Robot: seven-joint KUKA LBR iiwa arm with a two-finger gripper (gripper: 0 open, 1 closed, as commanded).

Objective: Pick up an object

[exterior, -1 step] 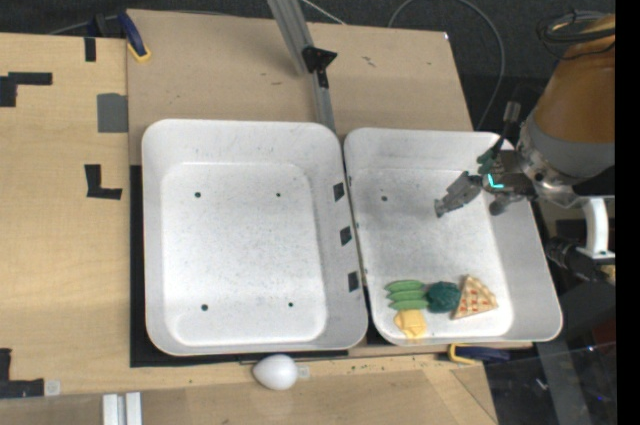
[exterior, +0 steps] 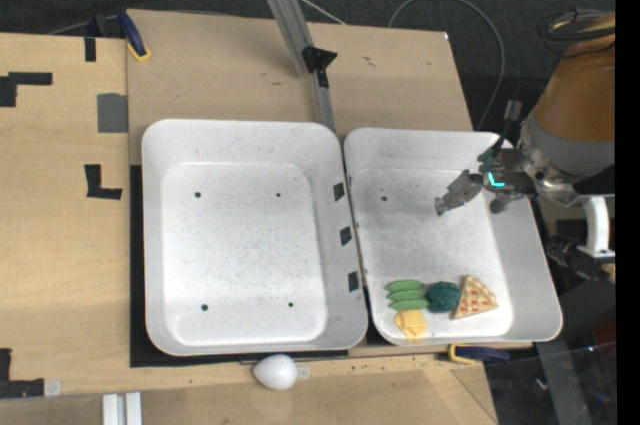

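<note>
White plastic, two bins on the worktop [exterior: 60, 213]. The jaws [exterior: 468, 197] hang over the right bin [exterior: 400, 163], near its upper right, and look parted with nothing between them, though they are small here. Down at the front wall sit a green pea pod [exterior: 405, 291], a dark green lump [exterior: 442, 294], a yellow piece [exterior: 410, 321] and a pizza slice [exterior: 473, 298]. A white egg-like ball [exterior: 275, 372] rests outside, by the left bin [exterior: 240, 233].

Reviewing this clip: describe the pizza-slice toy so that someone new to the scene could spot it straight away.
Look in the right bin, at its near edge, where a small cluster of toys lies. The pizza slice is the rightmost of them, beside a dark green lump. It alone is triangular, tan with red spots.
</note>
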